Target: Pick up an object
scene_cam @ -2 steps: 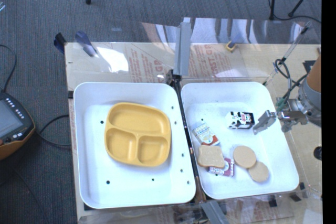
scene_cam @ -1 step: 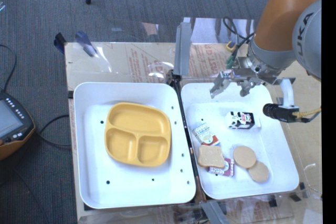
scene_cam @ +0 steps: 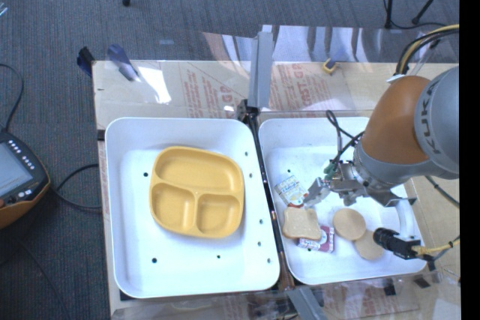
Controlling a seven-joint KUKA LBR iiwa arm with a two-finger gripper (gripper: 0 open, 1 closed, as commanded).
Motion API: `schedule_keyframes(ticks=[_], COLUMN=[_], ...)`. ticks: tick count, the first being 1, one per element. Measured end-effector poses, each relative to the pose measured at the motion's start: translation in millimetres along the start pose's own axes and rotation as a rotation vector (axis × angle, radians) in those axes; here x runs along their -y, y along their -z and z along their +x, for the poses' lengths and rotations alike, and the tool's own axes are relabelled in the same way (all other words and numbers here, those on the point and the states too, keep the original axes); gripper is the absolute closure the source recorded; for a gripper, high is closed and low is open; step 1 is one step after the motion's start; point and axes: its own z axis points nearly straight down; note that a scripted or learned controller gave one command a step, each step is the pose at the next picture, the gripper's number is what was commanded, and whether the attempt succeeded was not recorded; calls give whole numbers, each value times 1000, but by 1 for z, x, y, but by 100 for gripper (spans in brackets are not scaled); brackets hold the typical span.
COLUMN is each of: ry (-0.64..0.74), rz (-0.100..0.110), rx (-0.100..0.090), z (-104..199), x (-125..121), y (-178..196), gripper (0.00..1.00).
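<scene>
White plastic is forming both shallow bins, and the right bin [scene_cam: 300, 133] is serving as the landmark here. The gripper [scene_cam: 321, 189] is hanging low inside that bin, near its middle, with the grey and orange arm [scene_cam: 409, 127] bending in over the bin's far-right side; whether the hand is open, closed or gripping anything cannot be told, since the tip is small and partly lost against the wrist hardware. Just beside the tip, toward the bin's left wall, a small printed packet [scene_cam: 291, 189] is lying flat, and this is judged the likely target because the tip is pointing at it. Nearer the bin's front edge a toast slice [scene_cam: 301, 222] is lying flat, touching a red-and-white wrapper [scene_cam: 321, 240], with two tan round discs [scene_cam: 349, 223] to their right. The loose scatter is leaving each piece reachable from above. Left of the right bin, in the neighbouring bin, a yellow divided tray [scene_cam: 196, 189] is sitting level. The packet is appearing thin, glossy and slightly crumpled, so a pinch on it is judged uncertain.
</scene>
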Motion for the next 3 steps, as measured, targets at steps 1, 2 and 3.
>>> schedule_keyframes(ticks=[1,2,3], ry=[4,1,6], rz=[-37,-29,-25], rx=[-1,4,3], z=[-22,-2,6], x=[32,53,-57], y=[-33,-38,-38], gripper=[0,0,0])
